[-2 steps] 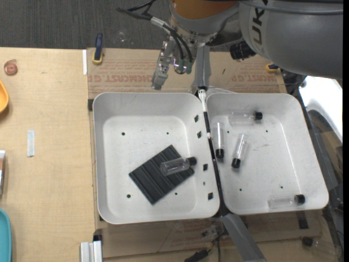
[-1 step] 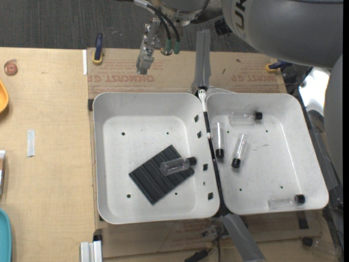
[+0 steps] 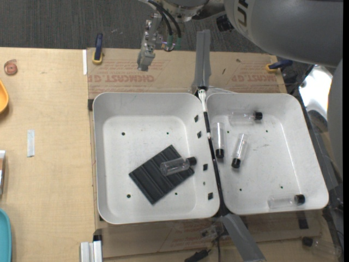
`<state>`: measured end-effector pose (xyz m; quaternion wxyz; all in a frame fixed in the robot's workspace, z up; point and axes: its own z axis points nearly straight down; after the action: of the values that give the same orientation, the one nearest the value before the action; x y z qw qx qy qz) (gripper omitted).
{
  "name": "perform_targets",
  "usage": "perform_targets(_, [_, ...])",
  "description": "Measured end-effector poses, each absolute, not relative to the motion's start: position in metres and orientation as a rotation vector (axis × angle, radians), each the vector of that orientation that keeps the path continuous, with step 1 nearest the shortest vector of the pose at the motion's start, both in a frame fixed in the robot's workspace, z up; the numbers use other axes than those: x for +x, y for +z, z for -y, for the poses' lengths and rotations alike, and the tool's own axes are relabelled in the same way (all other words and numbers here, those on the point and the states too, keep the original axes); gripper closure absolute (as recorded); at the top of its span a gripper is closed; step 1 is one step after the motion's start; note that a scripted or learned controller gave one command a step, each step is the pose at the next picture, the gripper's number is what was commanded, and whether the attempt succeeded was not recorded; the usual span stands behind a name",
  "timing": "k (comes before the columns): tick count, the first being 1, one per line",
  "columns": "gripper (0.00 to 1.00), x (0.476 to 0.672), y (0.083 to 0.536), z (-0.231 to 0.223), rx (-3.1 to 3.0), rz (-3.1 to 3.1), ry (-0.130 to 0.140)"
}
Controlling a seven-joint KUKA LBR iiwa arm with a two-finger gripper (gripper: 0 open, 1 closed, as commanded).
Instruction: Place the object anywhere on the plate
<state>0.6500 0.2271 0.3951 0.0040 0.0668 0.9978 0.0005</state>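
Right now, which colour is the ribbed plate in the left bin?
Black, or very dark grey. The ribbed plate shows best in the camera view.

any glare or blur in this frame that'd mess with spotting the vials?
Camera view: lighting is even and shadows soft; a bright glare patch sits at the right edge beside the right bin; the clear vials nearly wash out against the white, only their black caps read well; the vial on the dark plate contrasts better; the gripper looks slightly soft, the arm close to the lens blurred.

"UK" on arm (image 3: 283,15); cardboard (image 3: 180,72) print illegible
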Motion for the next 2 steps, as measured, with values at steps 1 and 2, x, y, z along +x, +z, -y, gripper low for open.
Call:
perform_targets(1, [1.00,0.6513,0.4043,-0.2266,0.210,-3.122,0.002])
perform_targets(2, [1.00,0.6525,0.4131,-0.2264,0.210,-3.119,0.002])
